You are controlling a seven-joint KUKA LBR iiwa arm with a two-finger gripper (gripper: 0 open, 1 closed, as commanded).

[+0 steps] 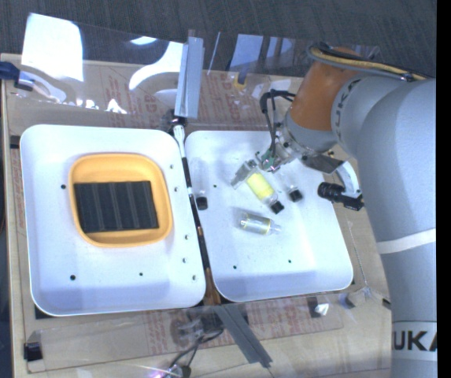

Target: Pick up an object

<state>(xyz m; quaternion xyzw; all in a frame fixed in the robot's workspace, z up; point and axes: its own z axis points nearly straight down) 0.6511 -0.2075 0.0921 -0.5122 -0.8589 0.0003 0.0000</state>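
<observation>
In the left white bin (pixel 44 211) sits a yellow-rimmed tray with a dark slatted insert (pixel 117 201), stiff and broad, awkward to pinch except at its rim. The right white bin (pixel 319 266) holds a small yellow cylinder with a dark cap (pixel 261 188) and a small clear vial (pixel 256 224), both probably light, hard and slippery, best gripped across the middle. The jaws (pixel 271 161) hang just above the yellow cylinder; I cannot tell how wide they stand.

A bulky grey metal arm (pixel 398 156) is wearing an orange band (pixel 317 97), black cables and white "KUKA" lettering.
</observation>
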